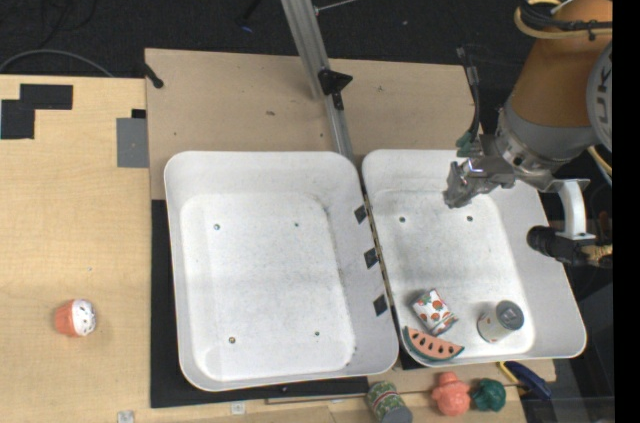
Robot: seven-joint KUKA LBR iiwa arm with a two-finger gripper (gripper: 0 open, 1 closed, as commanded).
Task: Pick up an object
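Note:
My gripper (458,193) hangs over the upper middle of the right bin (470,241), well above the floor of the bin. Nothing shows between its fingers. Near the bin's front edge lie a small red-and-white carton (433,311), a watermelon slice toy (434,347) and a grey cylinder with a blue-grey top (499,321). These objects lie well toward the front of the bin from my gripper.
The left bin (265,266) sits beside the right one. A metal rail (305,21) slants up from between the bins. Small toys (452,394) lie on the bench in front of the right bin, and an orange ball (75,318) rests at far left.

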